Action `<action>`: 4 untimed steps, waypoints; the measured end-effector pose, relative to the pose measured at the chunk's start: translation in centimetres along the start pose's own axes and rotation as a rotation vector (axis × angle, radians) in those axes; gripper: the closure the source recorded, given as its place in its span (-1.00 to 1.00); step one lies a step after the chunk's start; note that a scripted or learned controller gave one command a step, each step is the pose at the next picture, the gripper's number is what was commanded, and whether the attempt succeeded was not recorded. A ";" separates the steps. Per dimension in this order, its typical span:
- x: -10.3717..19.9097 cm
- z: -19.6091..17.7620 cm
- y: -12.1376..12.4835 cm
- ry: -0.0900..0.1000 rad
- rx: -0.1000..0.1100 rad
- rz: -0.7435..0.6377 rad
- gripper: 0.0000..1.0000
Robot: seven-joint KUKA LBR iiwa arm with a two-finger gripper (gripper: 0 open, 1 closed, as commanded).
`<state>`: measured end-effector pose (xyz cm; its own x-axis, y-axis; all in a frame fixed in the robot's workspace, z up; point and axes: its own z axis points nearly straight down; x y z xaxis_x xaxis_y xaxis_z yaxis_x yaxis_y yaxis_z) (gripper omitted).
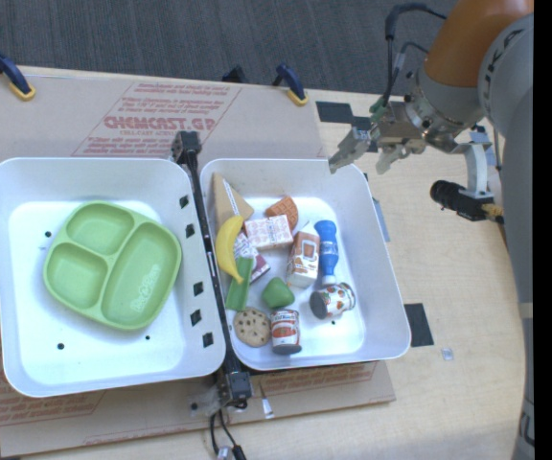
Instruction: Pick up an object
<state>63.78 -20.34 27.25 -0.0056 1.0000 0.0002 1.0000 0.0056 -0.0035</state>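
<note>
Camera view: fingers [364,158] spread apart, empty, above right bin [383,257].

At upper right the gripper [364,157] hangs with fingers spread above the right bin's [383,286] far corner. That bin holds toy foods; the left bin [8,257] a green plate [113,266].

The right bin [377,247] was crowded through its middle: a banana [226,247], small cartons [268,231], a blue bottle [326,240], a can [285,332] and a cookie [250,327] lay close together, several apparently touching. Bare floor remained along its 3 o'clock wall and at the 12 o'clock corner, wide enough for an approach. In the left bin [8,257] a green divided plate [113,264] took the centre, leaving open margins all round, broadest toward 6 o'clock.
</note>
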 end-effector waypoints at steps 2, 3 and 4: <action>6.9 14.4 -5.8 -0.005 -0.018 0.000 -1.00; 6.7 13.3 -5.8 -0.010 -0.018 -0.003 1.00; 5.1 5.8 -12.4 0.000 -0.003 0.001 1.00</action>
<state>51.29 -15.28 21.49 -0.0042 1.0000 -0.0003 1.0000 0.0042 -0.0006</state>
